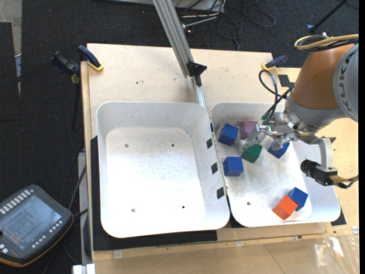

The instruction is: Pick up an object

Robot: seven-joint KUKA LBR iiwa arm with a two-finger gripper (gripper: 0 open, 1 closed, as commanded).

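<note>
Overhead, the pale speckled desk stands on dark carpet, with cables trailing across the floor behind it; blue-and-yellow clamps grip its far corners; a grey metal strut slants down from the top to the seam between the two white bins; a handheld control pendant lies on the floor at lower left. Of the bins, the left bin has only dark specks on its floor; the right bin holds the blocks: a blue cube near its far left, a second blue cube nearer the seam, a purple block, a green block, a small blue block, and an orange cube touching a blue cube at the near right. From the right the grey arm with its orange band reaches over the right bin; the end effector sits low among the purple, green and small blue blocks; whether it is apart or together I cannot tell, nor whether any block is in its grasp.
</note>
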